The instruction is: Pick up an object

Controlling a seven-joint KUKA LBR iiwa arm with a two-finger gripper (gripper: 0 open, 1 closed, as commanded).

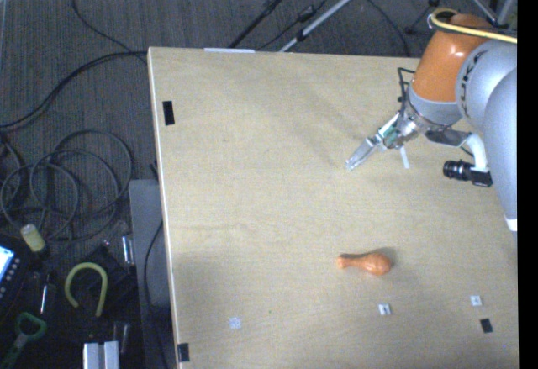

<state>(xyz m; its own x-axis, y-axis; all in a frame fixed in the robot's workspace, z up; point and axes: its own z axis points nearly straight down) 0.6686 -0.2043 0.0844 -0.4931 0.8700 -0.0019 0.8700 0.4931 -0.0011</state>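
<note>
Orange object [366, 263] mid-bench, gripper [357, 161] apart

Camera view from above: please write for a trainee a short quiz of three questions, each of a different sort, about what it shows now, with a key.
1. True or false: the orange object is between the fingers of the gripper.
2. Multiple choice: where does the orange object lie relative to the gripper in the picture? A) above it, B) below it, C) far to its left.
3. Fill in: the arm enters from the picture's ____ side.

Key:
1. False. It lies alone on the tan board, apart from the gripper.
2. B.
3. Right.
</note>
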